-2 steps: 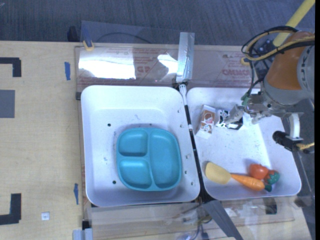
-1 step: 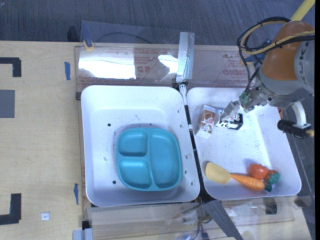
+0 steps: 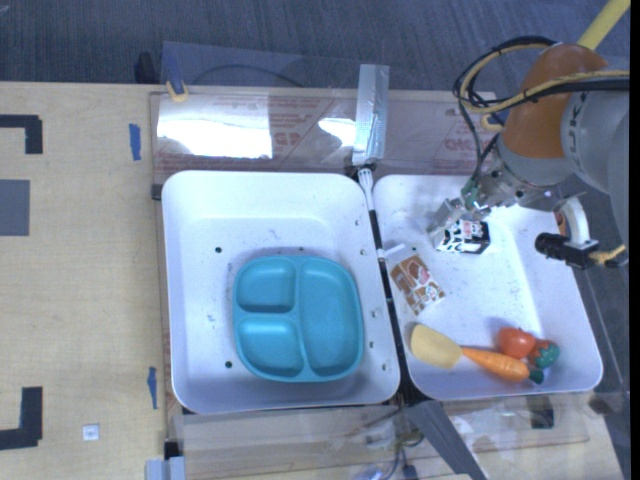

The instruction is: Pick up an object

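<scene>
Camera view: reaching in from the right, grey arm (image 3: 590,138) with orange band bent low over the right bin (image 3: 570,298), tool (image 3: 462,211) tilted toward the bin's upper left part. Just beside and below the tool tip, a small black-and-white toy (image 3: 466,235), apparently touching or nearly so; impossible to tell whether anything sits between the fingers, and impossible to tell whether the tool is spread or pressed together, the metal parts too small and cluttered. Further down the same bin: a patterned packet (image 3: 417,280) against the left wall, a yellow piece (image 3: 433,346), a carrot (image 3: 494,363), a tomato (image 3: 516,342) with green bits just beside it at the lower right. In the left bin (image 3: 190,218), a blue divided plate (image 3: 298,316), well apart from the tool. Likely risks, judged from this pose: closing off-centre and nudging the toy aside instead of trapping it; pinching only an edge, so a slip on lifting; sliding the toy toward the bin wall or packet, where little room remains for the fingers. Slanted approach adds to the chance of a glancing contact. Loose cables (image 3: 490,78) above the wrist near the back of the worktop (image 3: 80,268), a possible snag on retreat.
</scene>
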Action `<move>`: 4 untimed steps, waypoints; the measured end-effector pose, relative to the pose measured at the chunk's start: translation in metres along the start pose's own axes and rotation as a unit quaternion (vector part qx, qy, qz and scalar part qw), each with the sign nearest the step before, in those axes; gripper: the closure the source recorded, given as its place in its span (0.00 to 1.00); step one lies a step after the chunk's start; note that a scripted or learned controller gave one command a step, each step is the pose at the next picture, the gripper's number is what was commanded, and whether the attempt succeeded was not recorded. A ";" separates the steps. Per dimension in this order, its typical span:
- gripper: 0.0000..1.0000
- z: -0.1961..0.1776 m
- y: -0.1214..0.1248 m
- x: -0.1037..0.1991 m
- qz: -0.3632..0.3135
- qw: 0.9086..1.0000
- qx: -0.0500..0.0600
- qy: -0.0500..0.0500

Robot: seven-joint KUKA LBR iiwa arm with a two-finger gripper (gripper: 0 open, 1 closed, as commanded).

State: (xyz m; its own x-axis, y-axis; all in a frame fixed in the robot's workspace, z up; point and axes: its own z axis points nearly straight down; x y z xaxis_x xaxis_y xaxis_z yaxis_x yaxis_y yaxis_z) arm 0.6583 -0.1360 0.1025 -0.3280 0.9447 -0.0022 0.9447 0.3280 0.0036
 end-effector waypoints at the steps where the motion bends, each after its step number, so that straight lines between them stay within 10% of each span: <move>1: 0.00 0.010 -0.037 0.020 0.013 1.000 -0.005 -0.003; 2: 0.00 0.011 -0.066 0.013 0.023 1.000 -0.003 -0.001; 3: 1.00 0.000 -0.063 0.013 0.022 1.000 -0.007 -0.002; 4: 1.00 -0.090 -0.041 0.038 0.036 0.999 -0.003 -0.001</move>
